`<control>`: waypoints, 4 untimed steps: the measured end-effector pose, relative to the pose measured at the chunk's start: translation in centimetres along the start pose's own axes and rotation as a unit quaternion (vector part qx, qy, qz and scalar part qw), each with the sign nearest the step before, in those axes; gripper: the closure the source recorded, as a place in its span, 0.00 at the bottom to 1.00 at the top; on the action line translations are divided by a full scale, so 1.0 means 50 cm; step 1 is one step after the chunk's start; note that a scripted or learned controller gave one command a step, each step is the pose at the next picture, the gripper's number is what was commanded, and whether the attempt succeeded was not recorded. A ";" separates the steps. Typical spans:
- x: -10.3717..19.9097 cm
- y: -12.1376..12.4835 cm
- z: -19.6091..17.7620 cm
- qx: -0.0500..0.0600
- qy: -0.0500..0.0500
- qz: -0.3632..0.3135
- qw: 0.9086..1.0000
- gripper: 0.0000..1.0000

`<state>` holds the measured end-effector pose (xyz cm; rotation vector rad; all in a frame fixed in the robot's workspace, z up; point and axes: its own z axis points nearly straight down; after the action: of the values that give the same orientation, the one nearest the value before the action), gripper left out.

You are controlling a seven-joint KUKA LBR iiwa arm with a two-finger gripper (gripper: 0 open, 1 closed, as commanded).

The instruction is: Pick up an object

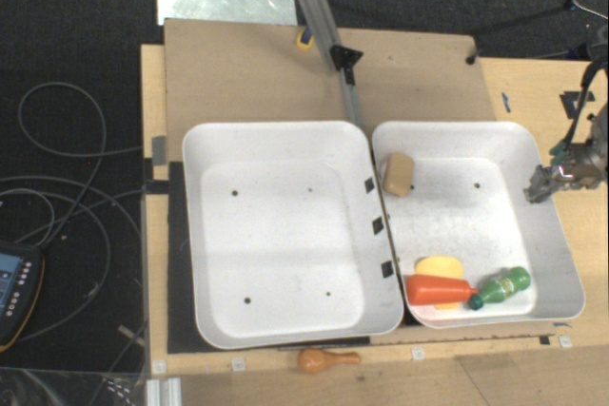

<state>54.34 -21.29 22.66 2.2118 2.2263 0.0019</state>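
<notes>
With the gripper [544, 185] at the right bin's [447, 147] right rim, fingers too blurred for me to tell, I judge the tan block [398, 174] by that bin's left wall the cleanest pick, standing clear of the crowded near corner.

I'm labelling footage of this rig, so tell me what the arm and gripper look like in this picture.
At the frame's right edge, over the right bin's outer rim, the gripper is a small, pale grey metallic piece. Above it, the arm's end looks grey and boxy, with thin dark cables running up along it. The picture is too blurred to make out any markings.
</notes>
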 end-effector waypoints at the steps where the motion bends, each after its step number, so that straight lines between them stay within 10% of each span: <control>1: 0.111 0.023 -0.015 0.000 0.001 -0.002 1.000 1.00; 4: 0.402 0.137 -0.052 -0.001 0.002 -0.002 1.000 1.00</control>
<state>61.03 -1.14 25.25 2.2083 2.2327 0.0075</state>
